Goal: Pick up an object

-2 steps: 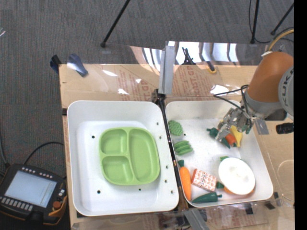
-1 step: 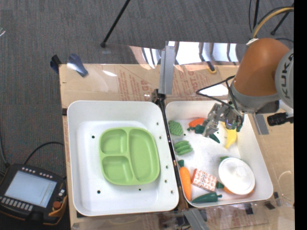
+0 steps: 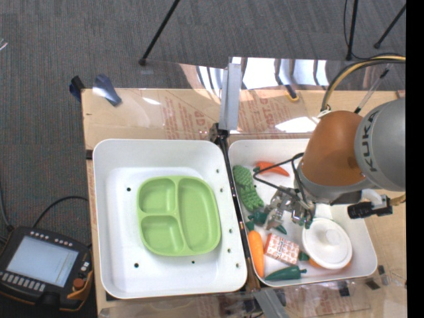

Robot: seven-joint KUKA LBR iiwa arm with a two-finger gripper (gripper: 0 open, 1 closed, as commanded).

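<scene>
Carrot [image 3: 256, 251], one; peppers, two.

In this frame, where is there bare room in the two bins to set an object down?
The left bin has bare white floor all around the green divided plate, widest along its far and left sides. The right bin is crowded: the gripper, carrot, knobbly green toy and white lidded bowl leave only a strip along its far wall.
</scene>
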